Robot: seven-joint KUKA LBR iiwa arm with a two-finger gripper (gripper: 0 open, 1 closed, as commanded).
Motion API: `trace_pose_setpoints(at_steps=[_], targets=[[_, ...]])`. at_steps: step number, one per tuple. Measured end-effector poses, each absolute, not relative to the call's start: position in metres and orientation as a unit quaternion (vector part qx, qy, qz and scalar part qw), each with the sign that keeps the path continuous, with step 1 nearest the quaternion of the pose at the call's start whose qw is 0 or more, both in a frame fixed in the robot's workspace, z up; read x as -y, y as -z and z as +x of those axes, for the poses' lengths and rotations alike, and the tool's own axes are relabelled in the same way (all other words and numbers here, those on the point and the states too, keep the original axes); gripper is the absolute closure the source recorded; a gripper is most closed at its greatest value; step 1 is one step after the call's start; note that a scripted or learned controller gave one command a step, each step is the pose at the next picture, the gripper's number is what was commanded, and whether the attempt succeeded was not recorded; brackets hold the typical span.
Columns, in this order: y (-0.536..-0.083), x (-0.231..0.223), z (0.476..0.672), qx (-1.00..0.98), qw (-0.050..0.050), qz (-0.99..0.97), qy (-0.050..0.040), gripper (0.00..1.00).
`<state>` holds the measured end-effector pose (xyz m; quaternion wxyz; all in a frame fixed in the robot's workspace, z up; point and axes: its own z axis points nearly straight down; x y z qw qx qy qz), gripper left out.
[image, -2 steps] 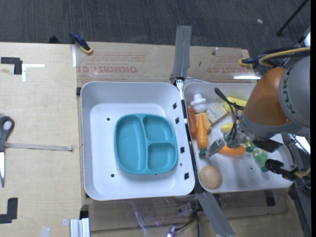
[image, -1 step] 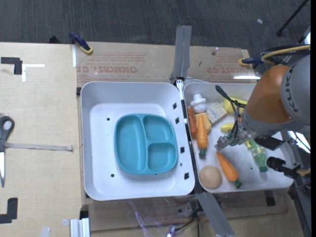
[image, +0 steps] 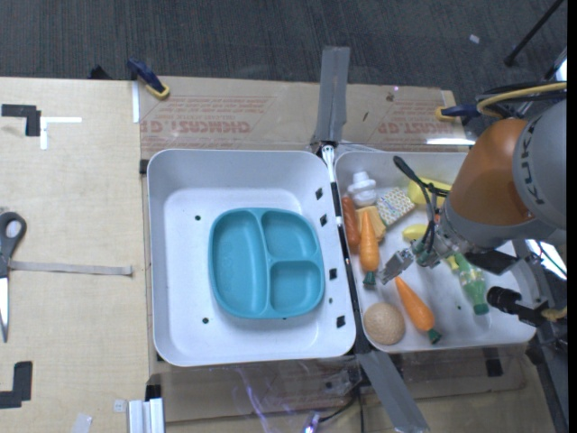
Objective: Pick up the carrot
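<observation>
Camera view is giving you the pale wooden desk (image: 72, 242) first, with a pair of scissors (image: 7, 269) lying at its left edge. On it the two shallow white bins are sitting side by side. The left white bin (image: 171, 332) is holding a teal three-compartment plastic plate (image: 267, 262) near its middle. The right white bin (image: 505, 332) is carrying a jumble of toy food. The grey arm with its orange band (image: 491, 183) is reaching in from the right and hanging over that bin's middle. Its hand (image: 403, 264) is pointing down and left, with the metal fingers (image: 394, 267) just above the bin floor; you cannot tell how far apart they are standing, and nothing is showing between them. The orange carrot with a green stem end (image: 416, 304) is lying on the bin floor just below the hand, tilted, stem toward the lower right. A second orange carrot (image: 368, 247) is lying upright-wise along the bin's left wall. A round tan ball (image: 385, 323) is resting near the front left corner, just left of the first carrot.
</observation>
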<state>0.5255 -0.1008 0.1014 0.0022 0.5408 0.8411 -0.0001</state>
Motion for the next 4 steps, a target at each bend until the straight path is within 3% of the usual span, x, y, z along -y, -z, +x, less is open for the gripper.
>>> trace_pose_setpoints(at_steps=[1,2,3,4], targets=[[-0.111,0.102,0.527,-0.842,0.004,0.54,-0.0003,1.0],[-0.111,0.102,0.527,-0.842,0.004,0.54,-0.0001,0.0],[-0.092,0.112,0.482,-0.666,0.0,0.746,0.0002,0.0],[-0.101,0.112,0.483,-0.667,0.0,0.745,0.0,1.0]])
